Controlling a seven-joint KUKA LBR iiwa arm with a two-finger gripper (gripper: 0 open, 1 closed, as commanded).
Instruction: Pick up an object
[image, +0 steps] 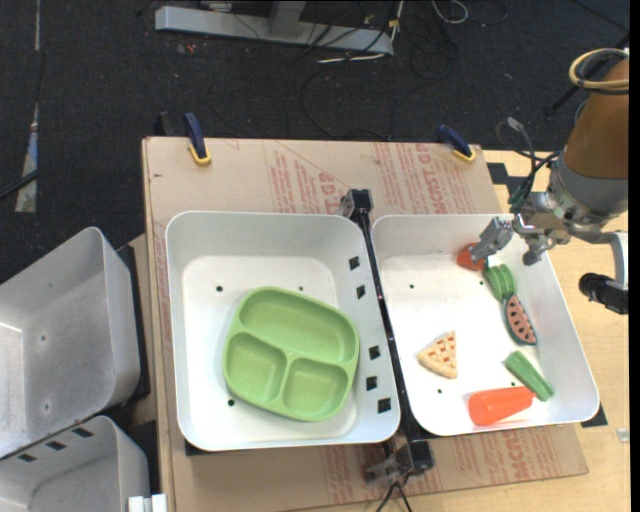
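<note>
- The left bin (190, 250) holds a green divided plate (290, 352) lying flat near its middle; nothing here needs touching for the pick.
- A black divider (372, 300) runs between the two bins, which sit side by side on a brown board worktop (300, 170) held by two yellow-and-blue clamps (197, 140) at its far edge.
- In the right bin (420, 240), going rightward: a pizza slice toy (440, 355) lies alone in open floor, an orange carrot-like piece (498, 404) rests near the front wall, and a small red piece (469, 257) sits at the far side.
- Further right lie a green pod (499, 279), a watermelon slice (519, 321) and a second green piece (528, 374), strung close along the right wall.
- The pincer (512, 238) hangs over the far right corner, just beside the red piece and green pod; it grips nothing, and I cannot tell how wide it stands.
- My judgement: descend straight on the nearest piece, keeping off the bin wall.
- Dark carpet, cables and spare white bins (60, 330) surround the worktop.
</note>
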